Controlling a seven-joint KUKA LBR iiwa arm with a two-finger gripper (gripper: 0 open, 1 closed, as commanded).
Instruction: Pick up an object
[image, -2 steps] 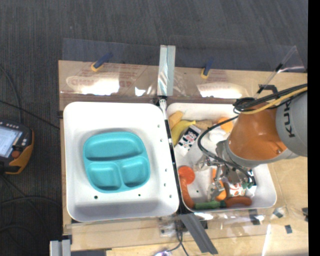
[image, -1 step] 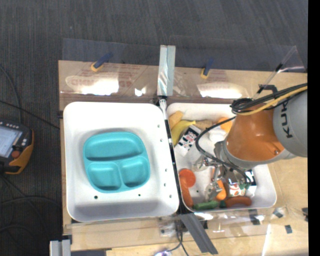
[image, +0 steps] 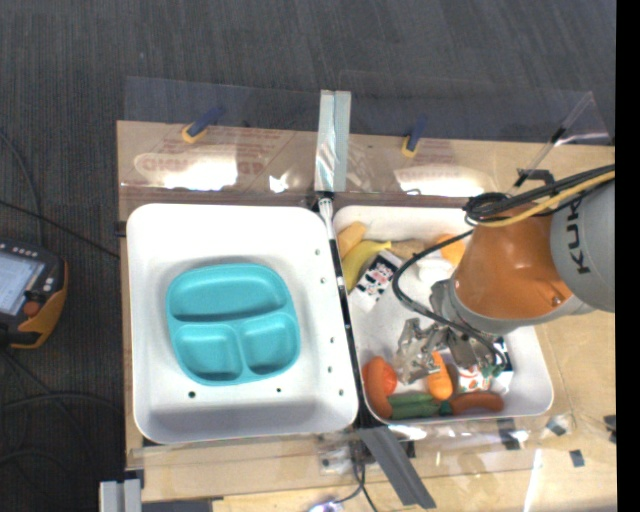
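My gripper (image: 428, 352) reaches down into the near part of the right bin (image: 535, 395), right over a cluster of toy food. Just below it lies a small orange piece (image: 438, 386), touching or nearly touching the metal of the gripper. A round orange-red fruit (image: 378, 380) sits to its left, a green cucumber (image: 412, 405) and a red sausage (image: 478, 403) lie along the near wall. A yellow banana (image: 355, 255) and a black-and-white card (image: 375, 280) rest at the bin's far left. The arm's orange band (image: 510, 270) hides the bin's middle.
The left bin (image: 150, 300) holds a teal divided tray (image: 235, 320). A ridge (image: 340, 300) separates the two bins. Cables (image: 520, 200) loop above the wrist. A handheld controller (image: 25, 290) lies off the bench at the left.
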